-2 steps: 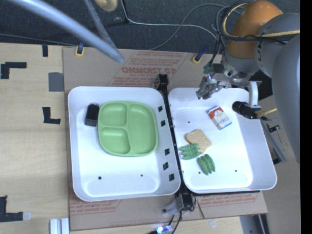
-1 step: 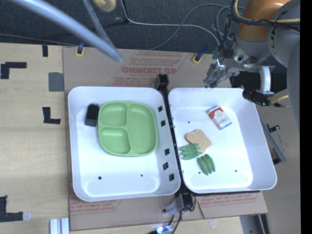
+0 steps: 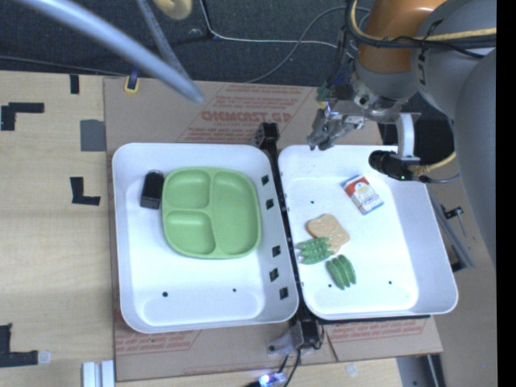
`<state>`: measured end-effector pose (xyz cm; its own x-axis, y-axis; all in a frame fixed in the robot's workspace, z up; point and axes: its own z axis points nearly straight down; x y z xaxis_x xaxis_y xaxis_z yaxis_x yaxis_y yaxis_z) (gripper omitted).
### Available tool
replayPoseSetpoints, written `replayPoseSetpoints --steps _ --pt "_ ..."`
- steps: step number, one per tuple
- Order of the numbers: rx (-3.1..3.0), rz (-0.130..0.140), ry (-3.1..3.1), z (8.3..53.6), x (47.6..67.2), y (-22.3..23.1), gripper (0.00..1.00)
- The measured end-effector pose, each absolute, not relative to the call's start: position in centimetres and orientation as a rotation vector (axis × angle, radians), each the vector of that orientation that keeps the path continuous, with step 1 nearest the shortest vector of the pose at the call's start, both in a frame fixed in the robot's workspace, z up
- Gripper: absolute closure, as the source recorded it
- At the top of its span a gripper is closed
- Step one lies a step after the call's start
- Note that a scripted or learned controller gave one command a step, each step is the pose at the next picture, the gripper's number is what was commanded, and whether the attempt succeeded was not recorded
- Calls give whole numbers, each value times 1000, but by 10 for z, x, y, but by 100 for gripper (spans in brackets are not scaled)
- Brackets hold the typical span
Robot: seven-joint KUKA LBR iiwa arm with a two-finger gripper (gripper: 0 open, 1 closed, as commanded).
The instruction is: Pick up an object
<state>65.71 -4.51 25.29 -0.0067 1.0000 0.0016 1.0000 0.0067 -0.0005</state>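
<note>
White plastic of the right bin carries everything you can go for: a small red, white and blue carton, a tan piece shaped like toast, a leafy green piece just left of and nearer than the toast, and a green pod nearest of all. Your pincer hangs over the far-left corner of that bin, close to the divider between the two bins, and nothing sits between its parts. Whether it is apart or together you cannot tell from this slanted view, so do not count on either.

The relation that matters: every candidate lies nearer than the pincer. The carton is the closest, to the right and nearer, well apart from the other three. Its long axis runs on a diagonal, from far-left to near-right, so you would likely need to turn the wrist to close across its short side. The toast lies almost straight nearer from the pincer, touching or nearly touching the leafy piece, which makes it the more crowded choice. The left bin holds a green divided plate and a dark block, both farther to reach.
</note>
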Motion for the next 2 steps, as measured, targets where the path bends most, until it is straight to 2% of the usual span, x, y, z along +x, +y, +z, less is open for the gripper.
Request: replayPoseSetpoints --steps 2 --pt "-2214 1 -2226 258 642 63 100"
